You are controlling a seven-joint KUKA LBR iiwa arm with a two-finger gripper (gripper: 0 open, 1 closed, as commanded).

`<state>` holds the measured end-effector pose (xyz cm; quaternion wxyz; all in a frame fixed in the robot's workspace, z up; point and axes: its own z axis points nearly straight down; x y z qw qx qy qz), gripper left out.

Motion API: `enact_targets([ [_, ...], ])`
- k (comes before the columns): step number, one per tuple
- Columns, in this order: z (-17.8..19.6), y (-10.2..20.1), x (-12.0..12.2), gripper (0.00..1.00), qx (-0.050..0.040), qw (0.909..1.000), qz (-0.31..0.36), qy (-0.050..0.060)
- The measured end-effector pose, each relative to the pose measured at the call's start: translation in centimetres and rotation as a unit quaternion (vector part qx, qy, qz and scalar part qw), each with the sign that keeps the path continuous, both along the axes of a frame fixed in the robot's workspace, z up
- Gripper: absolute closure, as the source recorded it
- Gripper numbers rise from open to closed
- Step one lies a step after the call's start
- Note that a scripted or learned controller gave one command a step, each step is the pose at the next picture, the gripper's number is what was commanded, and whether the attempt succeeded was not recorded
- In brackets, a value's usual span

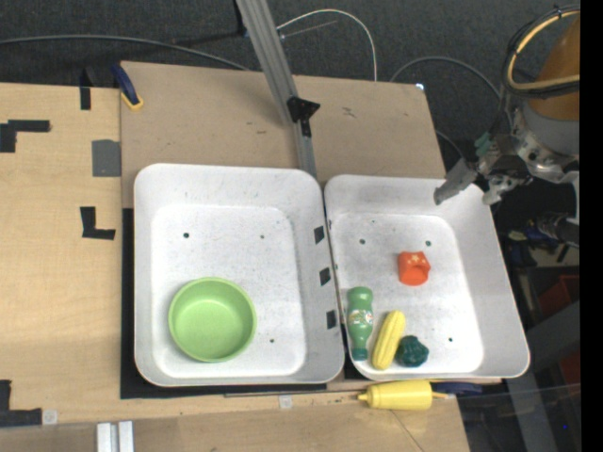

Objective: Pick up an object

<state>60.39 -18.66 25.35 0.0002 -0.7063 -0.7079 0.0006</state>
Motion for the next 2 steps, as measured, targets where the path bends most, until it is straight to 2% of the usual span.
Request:
enact_targets([
  [1, 0.0, 0.0, 0.0, 0.0, -0.0001, 1.0, 0.0, 0.0],
  [2, -6.2, 0.6, 0.3, 0.0, 0.0005, 1.0, 0.0, 0.003],
])
